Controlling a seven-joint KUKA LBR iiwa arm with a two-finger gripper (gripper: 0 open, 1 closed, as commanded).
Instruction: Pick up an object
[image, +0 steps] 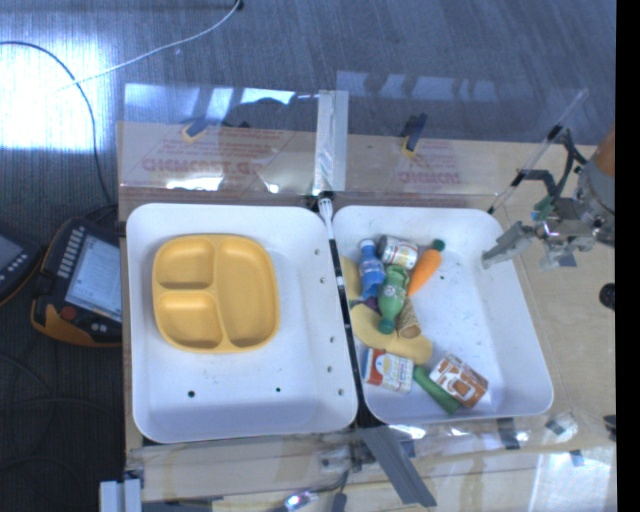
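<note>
The right bin (500, 330) holds a pile of small items along its left side. Among them are a blue bottle (371, 272), a silver can (400, 252), an orange carrot (424, 270), a green bottle (392, 296) and a brown cone (409, 321). Lower down lie a yellow banana-like piece (402, 346), a white and orange carton (388, 371), a green tube (435, 388) and a brown box (461, 380). My gripper (530, 250) hangs above the bin's upper right rim, open, with nothing between its fingers, well right of the pile.
In the left bin (300, 390) lies a yellow divided plate (215, 292). A clear plastic wall (330, 140) stands behind both bins. A teach pendant (80, 280) rests on the floor at far left. The right bin's right half is bare white floor.
</note>
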